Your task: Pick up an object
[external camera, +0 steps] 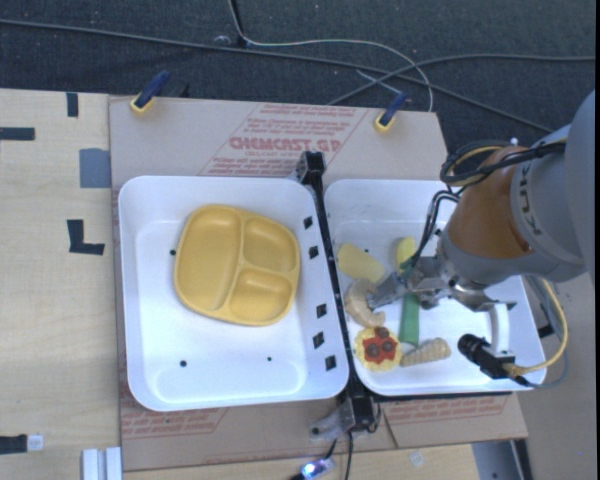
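Nearest the camera, a black clamp (348, 415) grips the near ends of the two white bins where they meet on the surface (40, 298). A row of black clips (318, 268) runs along their shared wall.

Left bin (140, 298): a yellow divided plate (237, 264) lies toward the far side, close to the dividing wall. The near half of this bin's floor and a strip along its left wall are bare, giving the widest open room in either bin.

Right bin (375, 193): the objects crowd its near-left part. A pale yellow piece (359, 262) lies by the dividing wall, a beige curved piece (361, 308) is just nearer, and a small round pizza-like toy (378, 348) sits close to the near rim. A green stick (409, 320) lies beside them, with a tan ridged piece (426, 351) at its near end and a yellow-green piece (406, 252) at its far end. The far-left corner of this bin is bare.

The gripper (395, 290) hangs low over this cluster, right above the beige piece and the green stick; I cannot tell how far its fingers are parted, nor whether anything is between them. The arm's grey body and orange band (480, 223) cover the right half of the bin, up to its right rim.
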Action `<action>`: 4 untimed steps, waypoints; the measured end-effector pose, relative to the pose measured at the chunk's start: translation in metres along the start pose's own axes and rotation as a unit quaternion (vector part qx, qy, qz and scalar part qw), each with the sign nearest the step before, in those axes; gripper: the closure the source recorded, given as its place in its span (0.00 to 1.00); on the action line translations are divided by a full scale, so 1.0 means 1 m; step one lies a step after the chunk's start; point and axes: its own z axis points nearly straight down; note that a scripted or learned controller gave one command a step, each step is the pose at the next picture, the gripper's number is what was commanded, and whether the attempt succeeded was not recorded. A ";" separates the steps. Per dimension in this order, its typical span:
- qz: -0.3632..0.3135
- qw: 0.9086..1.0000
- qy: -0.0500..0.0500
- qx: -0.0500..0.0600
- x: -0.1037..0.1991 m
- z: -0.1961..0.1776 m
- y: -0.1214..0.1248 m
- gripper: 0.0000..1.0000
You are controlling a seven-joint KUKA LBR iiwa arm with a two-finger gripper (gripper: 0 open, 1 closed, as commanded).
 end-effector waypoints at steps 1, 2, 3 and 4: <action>0.000 1.000 -0.001 -0.001 0.000 -0.011 0.000 1.00; 0.000 1.000 0.001 -0.001 0.004 -0.053 -0.002 1.00; -0.001 1.000 0.000 -0.002 0.010 -0.114 -0.003 1.00; 0.000 1.000 0.001 -0.001 0.011 -0.134 -0.002 1.00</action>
